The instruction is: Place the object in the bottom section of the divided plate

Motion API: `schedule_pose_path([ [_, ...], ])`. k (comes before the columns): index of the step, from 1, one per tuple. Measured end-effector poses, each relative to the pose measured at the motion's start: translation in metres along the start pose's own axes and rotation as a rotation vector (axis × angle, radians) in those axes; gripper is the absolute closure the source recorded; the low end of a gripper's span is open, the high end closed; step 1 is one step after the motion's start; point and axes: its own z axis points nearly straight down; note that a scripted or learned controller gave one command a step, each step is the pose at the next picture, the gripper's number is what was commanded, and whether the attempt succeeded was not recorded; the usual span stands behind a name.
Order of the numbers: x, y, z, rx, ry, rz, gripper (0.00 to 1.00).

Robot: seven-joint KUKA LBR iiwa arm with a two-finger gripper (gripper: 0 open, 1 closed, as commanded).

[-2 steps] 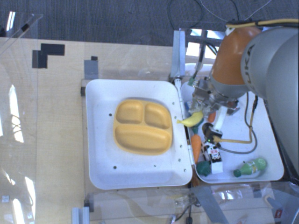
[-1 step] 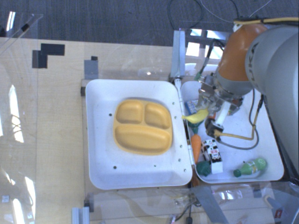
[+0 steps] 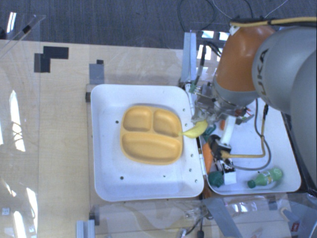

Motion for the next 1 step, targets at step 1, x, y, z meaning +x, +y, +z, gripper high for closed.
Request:
schedule_pose_path([
  [1,0.0506,-0.0278,-0.0869,-0.002,0.001,-0.015,1.0],
])
